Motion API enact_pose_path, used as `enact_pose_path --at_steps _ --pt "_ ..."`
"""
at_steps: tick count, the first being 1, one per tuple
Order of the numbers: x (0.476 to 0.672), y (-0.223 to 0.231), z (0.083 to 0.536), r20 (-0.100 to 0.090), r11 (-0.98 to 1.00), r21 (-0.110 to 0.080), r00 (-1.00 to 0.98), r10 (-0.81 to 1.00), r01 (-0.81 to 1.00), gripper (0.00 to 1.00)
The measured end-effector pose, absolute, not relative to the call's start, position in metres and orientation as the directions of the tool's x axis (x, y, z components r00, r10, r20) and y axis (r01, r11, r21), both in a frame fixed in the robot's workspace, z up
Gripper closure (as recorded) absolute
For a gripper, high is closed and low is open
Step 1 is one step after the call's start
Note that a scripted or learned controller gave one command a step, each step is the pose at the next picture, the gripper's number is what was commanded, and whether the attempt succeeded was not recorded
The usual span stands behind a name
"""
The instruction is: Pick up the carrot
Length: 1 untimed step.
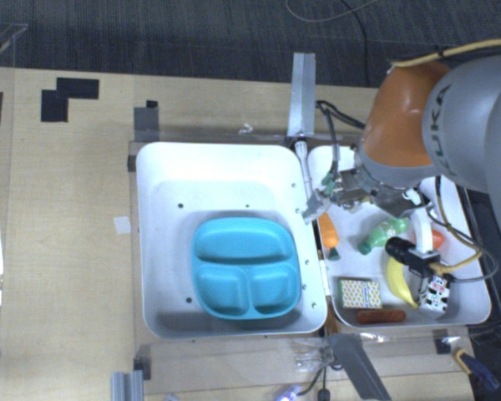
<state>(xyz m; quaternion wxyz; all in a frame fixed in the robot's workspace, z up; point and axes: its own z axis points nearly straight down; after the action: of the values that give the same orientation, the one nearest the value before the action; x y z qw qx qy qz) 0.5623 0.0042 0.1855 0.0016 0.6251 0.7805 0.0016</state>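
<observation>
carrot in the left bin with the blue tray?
No. The carrot lies in the right bin, against its left wall, while the blue tray sits in the left bin.

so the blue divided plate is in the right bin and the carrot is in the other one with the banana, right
Not quite. The camera view shows the blue divided plate in the left bin, not the right one. The rest holds: the carrot lies in the other bin, against its left wall, and the banana is in that same bin.
</observation>
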Motion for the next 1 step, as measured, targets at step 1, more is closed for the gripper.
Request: enact_pose_path --at_steps 1 --pt "0.5430 -0.0005 0.1856 -0.001 0.342 0.005 -0.342 0.940 0.940 0.00"
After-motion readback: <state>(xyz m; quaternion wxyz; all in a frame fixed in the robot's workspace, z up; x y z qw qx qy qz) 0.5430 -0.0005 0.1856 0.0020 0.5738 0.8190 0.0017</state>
